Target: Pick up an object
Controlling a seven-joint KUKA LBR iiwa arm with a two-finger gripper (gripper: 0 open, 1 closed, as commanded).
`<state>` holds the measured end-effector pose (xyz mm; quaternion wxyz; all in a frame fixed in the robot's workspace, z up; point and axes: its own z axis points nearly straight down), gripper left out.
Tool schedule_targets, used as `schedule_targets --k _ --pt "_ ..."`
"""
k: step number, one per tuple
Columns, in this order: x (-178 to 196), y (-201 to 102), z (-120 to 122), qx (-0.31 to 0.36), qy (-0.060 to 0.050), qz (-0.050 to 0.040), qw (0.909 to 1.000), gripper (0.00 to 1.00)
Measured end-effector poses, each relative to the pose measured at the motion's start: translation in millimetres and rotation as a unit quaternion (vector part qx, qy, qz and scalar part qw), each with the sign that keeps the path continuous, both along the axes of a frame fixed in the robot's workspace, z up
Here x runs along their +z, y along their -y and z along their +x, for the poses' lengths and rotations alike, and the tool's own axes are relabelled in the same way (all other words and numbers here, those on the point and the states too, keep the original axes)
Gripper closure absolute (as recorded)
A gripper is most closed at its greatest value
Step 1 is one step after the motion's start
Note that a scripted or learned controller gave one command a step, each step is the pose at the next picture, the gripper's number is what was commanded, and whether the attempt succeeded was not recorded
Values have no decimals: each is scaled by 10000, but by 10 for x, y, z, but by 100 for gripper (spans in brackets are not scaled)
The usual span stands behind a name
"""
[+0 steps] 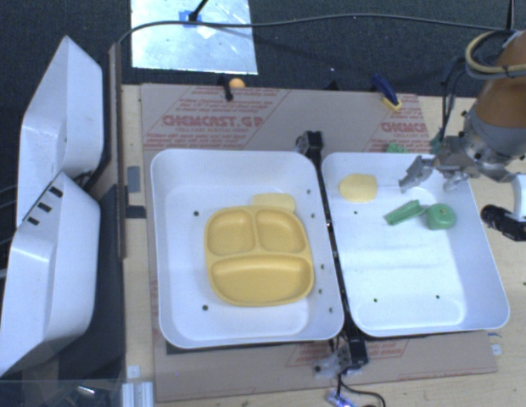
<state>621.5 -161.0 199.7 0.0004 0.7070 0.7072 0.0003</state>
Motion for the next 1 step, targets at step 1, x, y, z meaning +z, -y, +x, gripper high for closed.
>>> schedule_targets --k 1 --pt "306 -3 -338 -5 11 -3 10000 0"
